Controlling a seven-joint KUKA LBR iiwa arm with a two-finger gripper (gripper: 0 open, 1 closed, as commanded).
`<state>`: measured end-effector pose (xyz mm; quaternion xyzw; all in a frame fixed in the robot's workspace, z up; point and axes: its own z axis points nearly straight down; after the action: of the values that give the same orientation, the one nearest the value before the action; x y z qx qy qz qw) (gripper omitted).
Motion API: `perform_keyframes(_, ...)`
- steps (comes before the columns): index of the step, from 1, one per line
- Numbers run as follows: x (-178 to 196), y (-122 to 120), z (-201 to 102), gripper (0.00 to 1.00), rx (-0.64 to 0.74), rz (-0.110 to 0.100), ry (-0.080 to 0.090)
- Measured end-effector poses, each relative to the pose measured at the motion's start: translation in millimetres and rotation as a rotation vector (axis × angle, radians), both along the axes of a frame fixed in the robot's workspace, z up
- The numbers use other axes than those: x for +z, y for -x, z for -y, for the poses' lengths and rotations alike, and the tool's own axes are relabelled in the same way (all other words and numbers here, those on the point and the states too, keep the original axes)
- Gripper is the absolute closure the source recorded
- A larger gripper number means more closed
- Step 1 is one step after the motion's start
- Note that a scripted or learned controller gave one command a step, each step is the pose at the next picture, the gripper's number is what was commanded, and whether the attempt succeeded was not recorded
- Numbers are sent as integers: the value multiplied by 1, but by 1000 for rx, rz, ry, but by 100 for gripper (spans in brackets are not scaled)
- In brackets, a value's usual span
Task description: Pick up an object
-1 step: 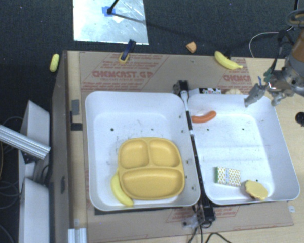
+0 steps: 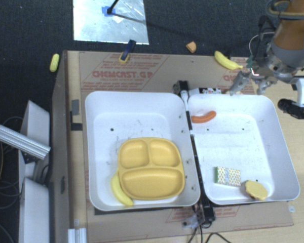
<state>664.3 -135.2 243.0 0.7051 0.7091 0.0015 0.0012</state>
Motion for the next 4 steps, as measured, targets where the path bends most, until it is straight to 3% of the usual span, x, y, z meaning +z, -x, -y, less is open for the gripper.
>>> perform_keyframes(1,-59,-4,-33,0,0,-3,0)
perform_keyframes(2,-89,53,-33,0,-4,-4,0)
perform_keyframes(3,-153,7,-41,0,-2,7,2)
perform_keyframes(4,-157,-5,-35,0,-1,1,1)
